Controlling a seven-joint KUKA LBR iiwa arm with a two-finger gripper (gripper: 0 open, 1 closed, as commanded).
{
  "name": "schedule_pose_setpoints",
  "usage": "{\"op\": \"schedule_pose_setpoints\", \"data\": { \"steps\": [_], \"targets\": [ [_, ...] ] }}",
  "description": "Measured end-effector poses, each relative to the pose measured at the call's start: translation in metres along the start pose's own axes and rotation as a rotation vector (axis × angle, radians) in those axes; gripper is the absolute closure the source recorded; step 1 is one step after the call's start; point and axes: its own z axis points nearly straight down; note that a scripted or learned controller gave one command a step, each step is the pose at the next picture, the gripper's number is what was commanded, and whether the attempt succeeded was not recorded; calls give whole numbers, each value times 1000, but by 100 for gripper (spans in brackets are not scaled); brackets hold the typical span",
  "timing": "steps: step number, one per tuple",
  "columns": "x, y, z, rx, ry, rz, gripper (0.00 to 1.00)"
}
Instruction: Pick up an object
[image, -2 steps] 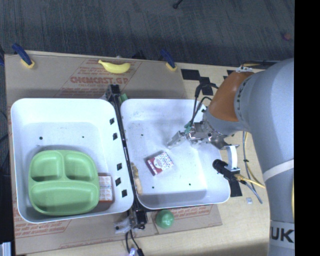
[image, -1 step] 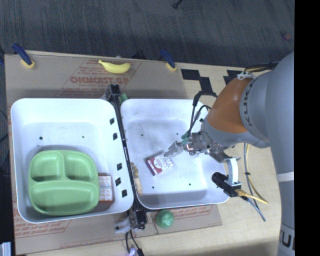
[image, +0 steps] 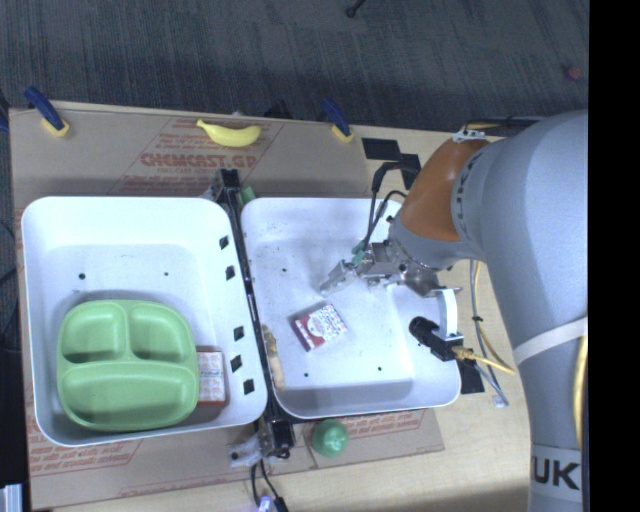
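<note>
Approach step: the gripper (image: 345, 272), jaws' opening indiscernible and nothing visibly held, sits right of frame center above the red packet (image: 319, 326); next, descend onto it.

Both white bins (image: 60, 240) look like smooth plastic with a soft sheen. The green divided tray (image: 126, 366) is matt moulded plastic; the small red-and-white packet (image: 319, 327) looks like printed paper or foil — which one cannot be told. The sheet under the bins (image: 160, 155) is rough brown cardboard, printed in red. The arm (image: 530, 240) has a smooth grey shell — its orange band (image: 437, 195) slightly glossy.
</note>
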Motion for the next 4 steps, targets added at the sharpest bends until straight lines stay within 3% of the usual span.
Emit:
{"op": "schedule_pose_setpoints", "data": {
  "steps": [1, 2, 3, 4],
  "targets": [
    [0, 1, -11, -1, 0, -5, 100],
    [0, 1, -11, -1, 0, -5, 0],
    [11, -84, -38, 1, 0, 1, 0],
    [-26, -44, -5, -5, 2, 2, 0]
  ]
}}
